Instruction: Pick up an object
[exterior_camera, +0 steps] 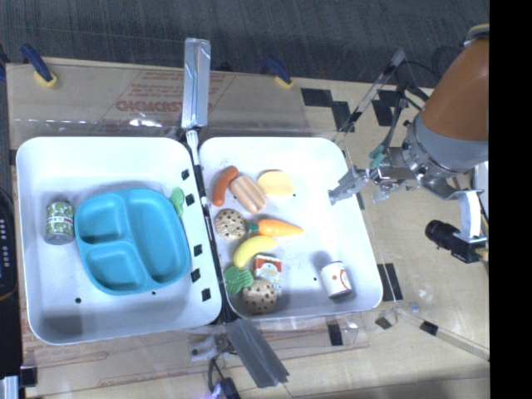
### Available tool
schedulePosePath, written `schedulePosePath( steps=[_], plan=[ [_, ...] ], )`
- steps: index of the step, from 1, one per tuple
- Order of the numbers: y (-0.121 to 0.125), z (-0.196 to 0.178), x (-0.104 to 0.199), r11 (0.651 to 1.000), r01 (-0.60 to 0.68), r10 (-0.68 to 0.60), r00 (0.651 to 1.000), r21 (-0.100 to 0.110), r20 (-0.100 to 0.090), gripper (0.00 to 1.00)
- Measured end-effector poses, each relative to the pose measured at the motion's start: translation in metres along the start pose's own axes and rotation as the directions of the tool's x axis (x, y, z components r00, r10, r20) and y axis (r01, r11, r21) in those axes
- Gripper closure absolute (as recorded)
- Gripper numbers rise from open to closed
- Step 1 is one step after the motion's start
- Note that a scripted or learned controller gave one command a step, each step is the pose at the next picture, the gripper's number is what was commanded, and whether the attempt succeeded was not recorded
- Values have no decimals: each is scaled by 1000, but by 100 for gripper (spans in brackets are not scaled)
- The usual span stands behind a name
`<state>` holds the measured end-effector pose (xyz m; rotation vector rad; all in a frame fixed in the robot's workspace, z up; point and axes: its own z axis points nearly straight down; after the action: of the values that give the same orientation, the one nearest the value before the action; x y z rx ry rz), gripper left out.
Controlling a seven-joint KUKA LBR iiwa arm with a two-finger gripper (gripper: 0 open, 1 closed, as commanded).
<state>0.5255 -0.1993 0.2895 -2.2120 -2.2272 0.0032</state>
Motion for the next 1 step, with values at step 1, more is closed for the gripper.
schedulePosePath(
  steps=[1],
  plan=[
    [-12,7,-9,999,-39,39,999,1,-1,0]
  ],
)
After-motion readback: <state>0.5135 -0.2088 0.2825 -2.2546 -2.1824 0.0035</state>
